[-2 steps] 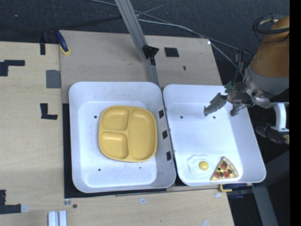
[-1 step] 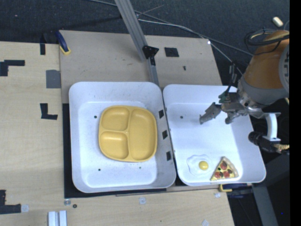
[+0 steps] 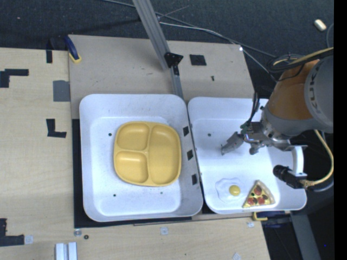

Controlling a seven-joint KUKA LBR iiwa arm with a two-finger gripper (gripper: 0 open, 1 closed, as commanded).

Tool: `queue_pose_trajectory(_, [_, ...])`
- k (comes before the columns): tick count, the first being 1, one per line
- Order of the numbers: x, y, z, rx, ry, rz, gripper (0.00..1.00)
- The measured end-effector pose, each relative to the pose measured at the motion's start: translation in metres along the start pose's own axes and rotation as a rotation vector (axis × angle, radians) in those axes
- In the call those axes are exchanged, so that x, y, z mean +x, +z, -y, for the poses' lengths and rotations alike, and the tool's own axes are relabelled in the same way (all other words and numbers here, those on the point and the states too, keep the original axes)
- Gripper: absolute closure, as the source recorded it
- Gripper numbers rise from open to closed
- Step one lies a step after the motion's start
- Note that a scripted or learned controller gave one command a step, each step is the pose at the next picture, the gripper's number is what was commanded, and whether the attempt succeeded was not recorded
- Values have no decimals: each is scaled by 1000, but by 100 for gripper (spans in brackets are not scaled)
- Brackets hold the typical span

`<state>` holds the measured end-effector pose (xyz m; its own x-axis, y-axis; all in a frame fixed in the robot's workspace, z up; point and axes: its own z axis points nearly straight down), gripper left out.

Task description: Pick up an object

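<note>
Grey two-finger gripper (image 3: 238,143) hangs spread and empty over the right white bin (image 3: 209,118), approach stage; the red-topped pizza-slice toy (image 3: 258,195) near its front edge needs a descent.

Probably a robotics lab: a taped bench (image 3: 32,107) bears two white bins (image 3: 92,145), cables (image 3: 217,34) trailing behind.

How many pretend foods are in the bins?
2, both in the right white bin, near its front edge: a white fried egg with a yellow yolk and a triangular pizza slice beside it.
</note>
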<state>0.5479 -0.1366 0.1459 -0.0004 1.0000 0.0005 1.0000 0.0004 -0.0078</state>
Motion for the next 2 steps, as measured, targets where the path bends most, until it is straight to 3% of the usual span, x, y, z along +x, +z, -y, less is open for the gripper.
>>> queue_pose_trajectory(1, [-4, 61, 1, -9, 0, 3, 0])
queue_pose_trajectory(2, [-3, 47, 0, -13, -1, 3, 100])
